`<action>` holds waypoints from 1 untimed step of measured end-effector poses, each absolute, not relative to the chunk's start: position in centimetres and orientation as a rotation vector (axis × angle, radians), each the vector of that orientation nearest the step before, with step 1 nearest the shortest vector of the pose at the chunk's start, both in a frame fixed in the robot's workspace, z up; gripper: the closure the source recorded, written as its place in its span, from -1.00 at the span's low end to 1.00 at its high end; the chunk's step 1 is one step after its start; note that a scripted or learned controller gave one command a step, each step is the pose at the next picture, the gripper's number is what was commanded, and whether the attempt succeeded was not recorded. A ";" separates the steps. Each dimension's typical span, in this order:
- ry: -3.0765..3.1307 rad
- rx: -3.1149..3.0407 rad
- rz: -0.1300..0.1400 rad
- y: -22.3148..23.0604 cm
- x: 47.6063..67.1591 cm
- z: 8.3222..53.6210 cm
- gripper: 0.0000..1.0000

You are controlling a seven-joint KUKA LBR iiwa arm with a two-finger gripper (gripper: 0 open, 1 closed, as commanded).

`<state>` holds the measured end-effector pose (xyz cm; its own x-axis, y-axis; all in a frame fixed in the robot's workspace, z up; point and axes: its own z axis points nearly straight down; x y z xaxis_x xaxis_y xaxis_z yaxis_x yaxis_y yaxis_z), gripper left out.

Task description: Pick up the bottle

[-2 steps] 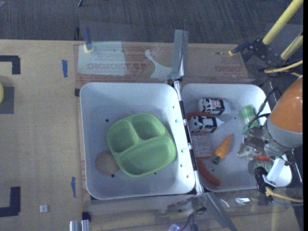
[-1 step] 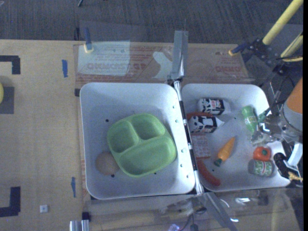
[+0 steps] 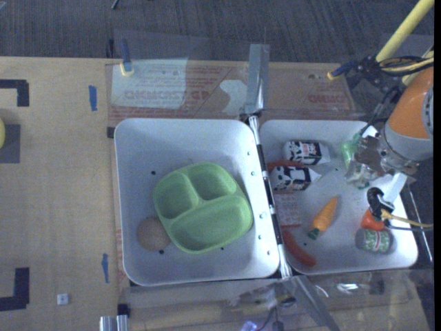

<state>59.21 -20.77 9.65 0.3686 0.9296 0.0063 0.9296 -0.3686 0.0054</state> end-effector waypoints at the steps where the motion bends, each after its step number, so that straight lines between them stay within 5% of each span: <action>1: 1.483 2.769 -0.001 -17.3 63.6 25.7 1.00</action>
<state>63.62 -17.34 25.72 0.5540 0.8325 -0.0007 0.8325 -0.5540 0.0005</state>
